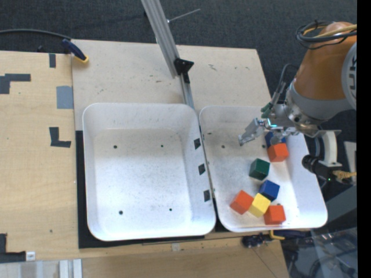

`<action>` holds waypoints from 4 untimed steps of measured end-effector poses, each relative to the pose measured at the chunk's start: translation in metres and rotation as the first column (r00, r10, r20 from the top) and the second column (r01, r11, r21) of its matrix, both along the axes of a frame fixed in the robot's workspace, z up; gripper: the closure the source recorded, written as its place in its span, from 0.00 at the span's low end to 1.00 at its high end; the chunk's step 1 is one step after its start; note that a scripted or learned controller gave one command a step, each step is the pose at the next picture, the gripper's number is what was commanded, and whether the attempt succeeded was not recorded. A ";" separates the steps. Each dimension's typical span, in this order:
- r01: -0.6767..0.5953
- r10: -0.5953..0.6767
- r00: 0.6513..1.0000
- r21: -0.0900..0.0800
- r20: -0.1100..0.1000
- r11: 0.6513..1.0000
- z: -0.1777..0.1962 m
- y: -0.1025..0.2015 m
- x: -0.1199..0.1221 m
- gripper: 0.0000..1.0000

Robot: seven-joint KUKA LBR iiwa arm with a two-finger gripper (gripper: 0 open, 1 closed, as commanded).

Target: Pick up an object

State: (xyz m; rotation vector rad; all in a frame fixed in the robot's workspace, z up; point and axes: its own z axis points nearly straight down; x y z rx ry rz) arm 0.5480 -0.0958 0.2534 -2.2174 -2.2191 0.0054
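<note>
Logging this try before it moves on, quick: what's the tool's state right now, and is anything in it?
Tool: over the right bin, above the orange cube; nothing seen in its grip, and open or shut cannot be told.

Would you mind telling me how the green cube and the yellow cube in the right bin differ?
The green cube is dark green and the yellow cube bright yellow. The green cube lies by itself nearer the middle of the right bin, apart from its neighbours, whereas the yellow cube sits packed in a cluster, touching the blue cube and two orange cubes. The green cube lies closer to the gripper. Both are small cubes of similar size.
</note>
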 end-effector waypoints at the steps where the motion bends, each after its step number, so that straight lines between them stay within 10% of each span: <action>1: -0.001 0.001 1.000 0.000 0.004 1.000 0.002 0.000 0.001 0.00; 4: -0.001 0.001 1.000 0.000 0.001 1.000 -0.162 0.000 -0.006 0.00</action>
